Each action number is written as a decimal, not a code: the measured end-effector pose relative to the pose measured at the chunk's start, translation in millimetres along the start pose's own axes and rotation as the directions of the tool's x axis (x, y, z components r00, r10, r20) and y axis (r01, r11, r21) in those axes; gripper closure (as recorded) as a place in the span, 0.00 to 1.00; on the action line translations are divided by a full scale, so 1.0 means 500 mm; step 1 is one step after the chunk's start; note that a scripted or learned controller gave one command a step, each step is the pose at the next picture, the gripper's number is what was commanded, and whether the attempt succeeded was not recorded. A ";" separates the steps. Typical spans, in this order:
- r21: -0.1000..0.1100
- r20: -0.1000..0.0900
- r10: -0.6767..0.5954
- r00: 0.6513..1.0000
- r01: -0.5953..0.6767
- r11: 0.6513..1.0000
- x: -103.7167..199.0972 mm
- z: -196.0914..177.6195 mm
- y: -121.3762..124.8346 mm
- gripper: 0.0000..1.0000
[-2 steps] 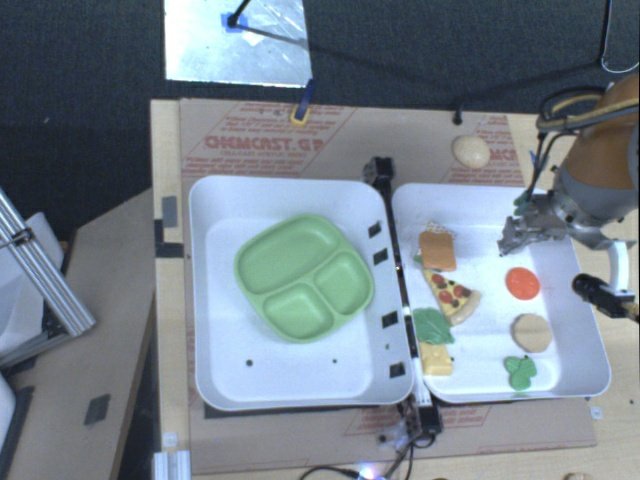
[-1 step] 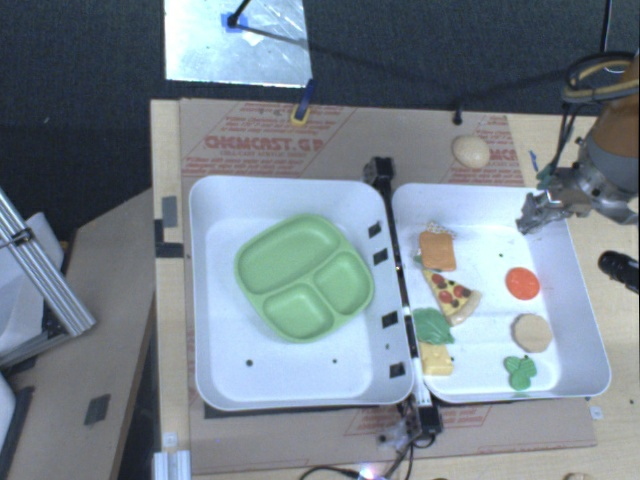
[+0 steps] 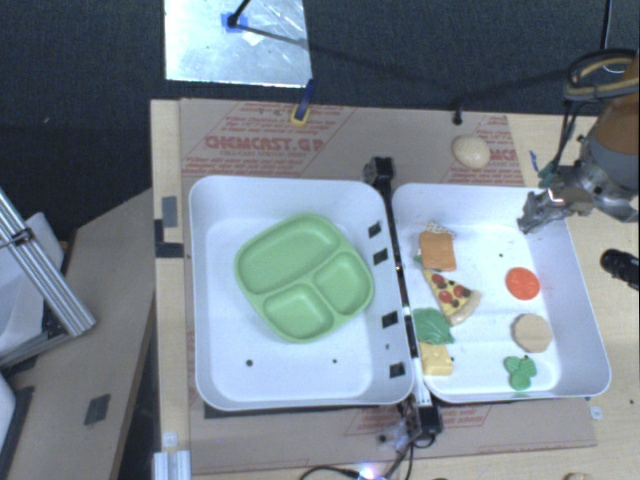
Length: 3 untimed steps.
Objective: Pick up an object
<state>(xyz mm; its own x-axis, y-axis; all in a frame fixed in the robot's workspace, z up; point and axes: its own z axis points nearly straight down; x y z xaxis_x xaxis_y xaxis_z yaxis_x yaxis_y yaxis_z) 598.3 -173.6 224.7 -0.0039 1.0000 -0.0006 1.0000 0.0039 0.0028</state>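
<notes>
My gripper (image 3: 537, 212) hangs over the far right corner of the right bin (image 3: 480, 203), with nothing between its fingers. Toy food lies below it in that bin. A brown toast slice (image 3: 437, 250) and a pizza slice (image 3: 453, 296) lie near the bin's left wall. In front of them sit a green leafy piece (image 3: 432, 324) and a yellow cheese block (image 3: 435, 359). On the right side are a red-orange disc (image 3: 522, 283), a tan round cookie (image 3: 531, 332) and a small green broccoli piece (image 3: 519, 370).
The left bin (image 3: 215, 368) holds a green divided plate (image 3: 304, 277). A black hinge strip (image 3: 396, 288) runs between the bins. A beige round object (image 3: 471, 150) rests on the cardboard behind the right bin. A metal sheet (image 3: 236, 28) lies at the far back.
</notes>
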 end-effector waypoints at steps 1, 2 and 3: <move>0.002 -0.001 -0.004 1.000 0.004 1.000 0.097 -0.020 -0.008 1.00; 0.002 -0.002 -0.006 1.000 0.006 1.000 0.221 -0.023 -0.009 1.00; 0.003 -0.002 -0.005 1.000 0.005 1.000 0.331 0.014 -0.022 1.00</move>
<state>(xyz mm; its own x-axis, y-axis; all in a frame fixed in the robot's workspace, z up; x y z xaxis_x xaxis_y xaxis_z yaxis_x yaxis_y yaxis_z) 586.9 -8.2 217.5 -0.0094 1.0000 0.0014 1.0000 0.0094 0.0001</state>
